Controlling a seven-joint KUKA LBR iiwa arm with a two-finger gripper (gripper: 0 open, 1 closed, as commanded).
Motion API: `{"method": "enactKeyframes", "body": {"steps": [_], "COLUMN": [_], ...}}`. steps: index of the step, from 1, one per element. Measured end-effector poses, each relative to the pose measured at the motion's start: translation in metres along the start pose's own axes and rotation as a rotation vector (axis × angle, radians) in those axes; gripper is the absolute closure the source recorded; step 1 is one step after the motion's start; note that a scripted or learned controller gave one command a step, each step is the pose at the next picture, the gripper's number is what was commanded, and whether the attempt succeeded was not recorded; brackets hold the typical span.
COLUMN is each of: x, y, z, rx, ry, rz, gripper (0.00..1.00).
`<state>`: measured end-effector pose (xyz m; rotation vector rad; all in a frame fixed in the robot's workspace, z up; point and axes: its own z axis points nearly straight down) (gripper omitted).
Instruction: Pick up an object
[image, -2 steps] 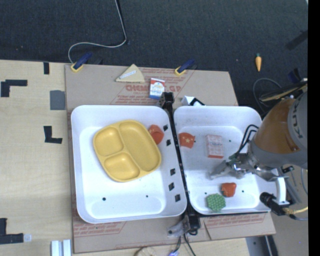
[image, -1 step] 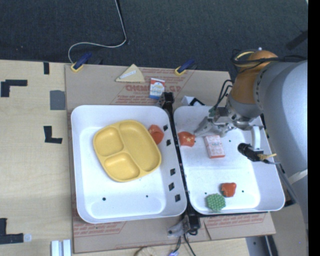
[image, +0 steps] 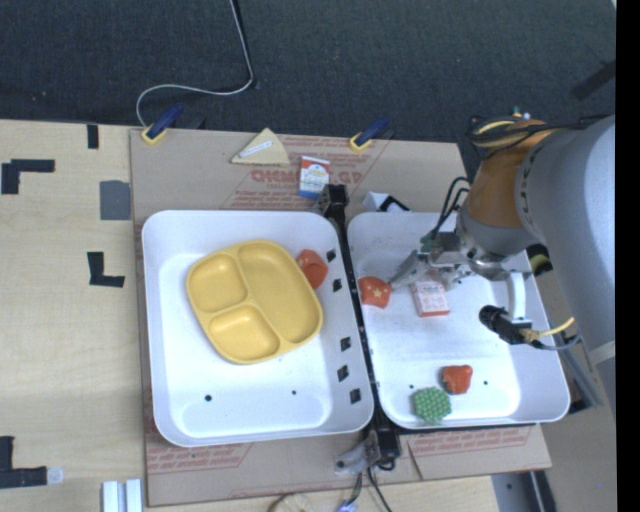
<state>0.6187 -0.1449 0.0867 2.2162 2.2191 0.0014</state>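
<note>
My gripper (image: 428, 266) hangs low in the upper middle of the right bin (image: 400, 340), just above a small white and red box (image: 431, 299). A red piece (image: 375, 291) lies to the gripper's left, near the bin's left wall. Toward the front of the right bin sit another red piece (image: 457, 378) and a green knobbly ball (image: 431, 404). I see nothing held in the gripper.
The left bin (image: 250, 395) holds a yellow divided plate (image: 255, 298) and a red piece (image: 313, 268) by its right wall. Behind the bins lie a small carton (image: 314, 177) and a wedge-shaped card (image: 263, 148). The grey arm (image: 560, 200) covers the right bin's far right.
</note>
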Motion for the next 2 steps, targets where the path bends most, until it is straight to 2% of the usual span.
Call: {"method": "enactKeyframes", "body": {"steps": [1,2], "x": [0.000,0.076], "y": [0.000,-0.009], "z": [-0.010,-0.106], "rx": [0.000,0.003], "ry": [-0.002,0.004], "rz": [-0.001,-0.001], "gripper": [1.00,1.00]}}
